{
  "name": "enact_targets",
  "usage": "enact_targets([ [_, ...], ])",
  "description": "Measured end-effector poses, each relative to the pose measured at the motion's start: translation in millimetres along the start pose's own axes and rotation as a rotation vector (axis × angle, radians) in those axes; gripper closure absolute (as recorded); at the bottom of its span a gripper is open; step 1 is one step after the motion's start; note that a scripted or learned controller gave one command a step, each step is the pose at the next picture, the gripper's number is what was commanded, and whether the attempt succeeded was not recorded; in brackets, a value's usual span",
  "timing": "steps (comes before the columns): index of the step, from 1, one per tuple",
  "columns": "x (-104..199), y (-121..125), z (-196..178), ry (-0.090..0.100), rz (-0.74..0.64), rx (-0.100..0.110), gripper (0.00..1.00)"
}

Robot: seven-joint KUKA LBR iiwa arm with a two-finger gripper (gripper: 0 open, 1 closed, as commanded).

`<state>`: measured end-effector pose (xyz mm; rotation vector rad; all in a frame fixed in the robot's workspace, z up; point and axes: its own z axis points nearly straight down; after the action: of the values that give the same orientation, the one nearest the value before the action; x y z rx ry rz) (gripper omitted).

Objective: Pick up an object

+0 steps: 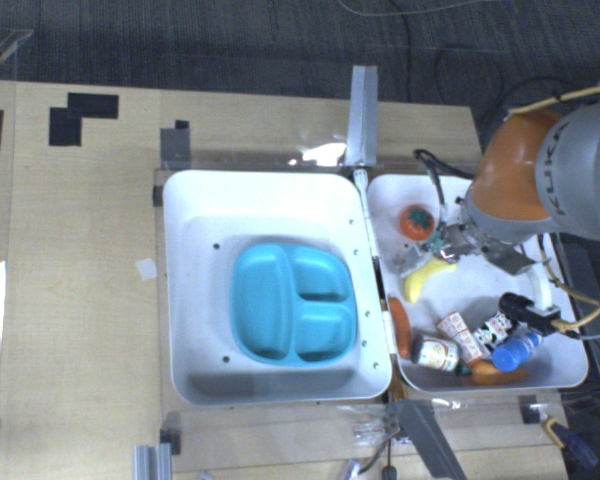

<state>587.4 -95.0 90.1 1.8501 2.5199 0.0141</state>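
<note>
Yellow banana (423, 279) sits in the right bin (570, 373), toward its nine o'clock side, curved and lying flat on the white floor. Right at its one o'clock, the gripper (448, 246) is down low, just beside the banana's upper end, close enough that touching or not is hard to call. How wide the gripper stands, I cannot tell from here; the metal parts blur together.

Crowded neighbourhood! At the banana's twelve o'clock there's a red tomato-like fruit with a green top (416, 221), near the gripper's ten o'clock side. Down at six o'clock from the banana, an orange carrot shape (400, 328) hugs the bin's left wall. Further toward five o'clock, a small jar with a label (437, 354), a red-and-white packet (460, 334), a black-and-white item (496, 329), a blue bottle (517, 350) and another orange piece (494, 372) pile up along the bottom edge, well apart from the gripper.

The arm (570, 173), grey with its orange band, comes in from three o'clock, cables trailing over the bin's right rim.

Over at nine o'clock, the left bin (195, 268) holds a blue divided tray (293, 302) on the counter (70, 298).
</note>
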Motion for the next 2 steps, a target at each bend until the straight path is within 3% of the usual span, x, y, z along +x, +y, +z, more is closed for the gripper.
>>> enact_targets([
  [1, 1.7, 3.1, -10.0, 0.004, -0.002, -0.003, 1.0],
  [2, 17.1, 57.9, -93.3, 0.004, 0.235, 0.015, 1.0],
])
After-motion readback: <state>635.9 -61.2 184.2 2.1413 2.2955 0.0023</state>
